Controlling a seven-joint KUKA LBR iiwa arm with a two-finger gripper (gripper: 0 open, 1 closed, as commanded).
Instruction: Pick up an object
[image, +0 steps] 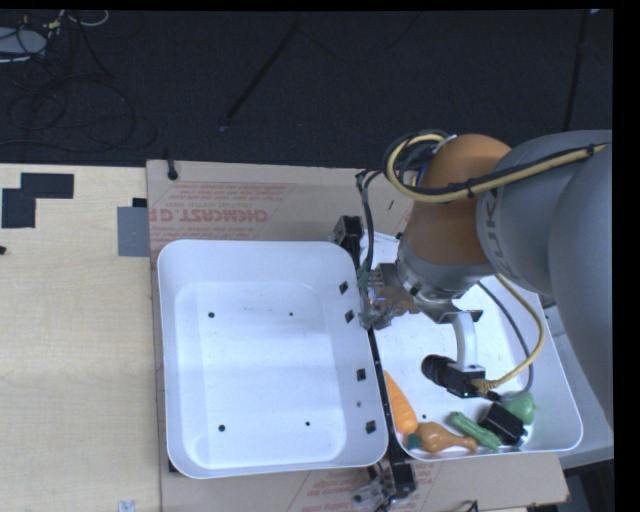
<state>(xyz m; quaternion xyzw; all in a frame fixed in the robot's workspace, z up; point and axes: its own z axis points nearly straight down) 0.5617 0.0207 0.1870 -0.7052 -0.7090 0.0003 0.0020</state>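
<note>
My gripper (381, 303) hangs below the orange-banded wrist (450, 205), low over the left side of the right bin (560, 425), close to the wall between the bins. An orange carrot-shaped toy (400, 402) lies in the bin's near left part, well below the gripper. Beside it rest a yellow-orange piece (438, 437), a green piece (474, 430), a black block (502, 422) and another green piece (520, 407). I see nothing held at the gripper.
The left bin (190, 270) lies beside the right one, their rims meeting at black clips (362, 375). A black part on a cable (448, 374) hangs above the toys. Cardboard (250, 205) lies under both bins.
</note>
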